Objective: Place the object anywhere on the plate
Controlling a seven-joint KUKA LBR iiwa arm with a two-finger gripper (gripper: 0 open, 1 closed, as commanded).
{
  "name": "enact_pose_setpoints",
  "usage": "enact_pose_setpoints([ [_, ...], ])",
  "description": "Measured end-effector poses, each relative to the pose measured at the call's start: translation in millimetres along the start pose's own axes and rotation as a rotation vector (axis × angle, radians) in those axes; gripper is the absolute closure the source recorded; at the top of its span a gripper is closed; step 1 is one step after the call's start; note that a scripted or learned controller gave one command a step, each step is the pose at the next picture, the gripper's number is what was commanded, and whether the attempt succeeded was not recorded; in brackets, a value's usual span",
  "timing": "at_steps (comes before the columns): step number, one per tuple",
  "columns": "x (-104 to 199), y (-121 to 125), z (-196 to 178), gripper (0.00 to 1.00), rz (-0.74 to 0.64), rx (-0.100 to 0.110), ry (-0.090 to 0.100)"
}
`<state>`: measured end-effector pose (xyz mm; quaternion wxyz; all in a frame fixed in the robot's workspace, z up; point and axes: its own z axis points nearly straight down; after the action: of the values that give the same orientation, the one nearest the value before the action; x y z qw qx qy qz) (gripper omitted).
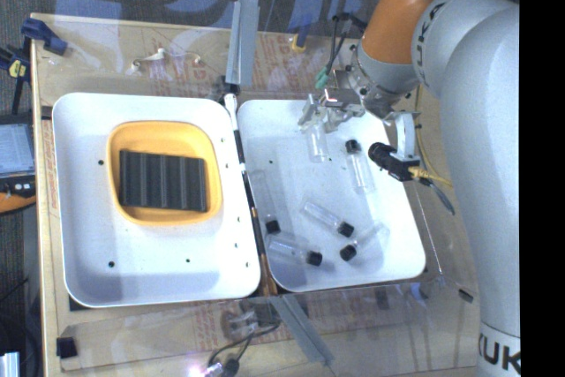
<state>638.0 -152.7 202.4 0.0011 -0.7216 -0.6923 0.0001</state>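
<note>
Arm (477,75) reaches in from the right, pincer (328,106) low over the far edge of the right bin (402,265). Whether it is spread or closed I cannot tell; the fingertips blur into clear plastic there. The objects are small clear vials (357,168) with black caps, scattered across the right bin: one just below the pincer, one near the bin's middle, several (322,234) clustered toward the near edge. Plate (163,137) (yellow-rimmed, with a dark ribbed insert (163,181)) sits in the left bin (84,269), well apart from every vial. Nothing is visibly held, so the pick looks not yet done. Risks, as I judge them: the vials are transparent and round, so a closing grasp could miss or squirt one sideways; a vial lying near the bin wall leaves little room for a finger on the far side. The carry must clear the raised rims and the grey rail (240,40) between the bins. A vial dropped onto the ribbed insert may roll, or stop on the bin floor short of the plate. Tape and a cable clip (35,35) lie on the table (132,327) at the far left, out of the way.
</note>
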Motion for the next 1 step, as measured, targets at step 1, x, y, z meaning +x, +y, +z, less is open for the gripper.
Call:
enact_pose_setpoints([
  [1, 45.6, -43.8, 12.4, 1.0, -0.182, 0.004, 0.0],
])
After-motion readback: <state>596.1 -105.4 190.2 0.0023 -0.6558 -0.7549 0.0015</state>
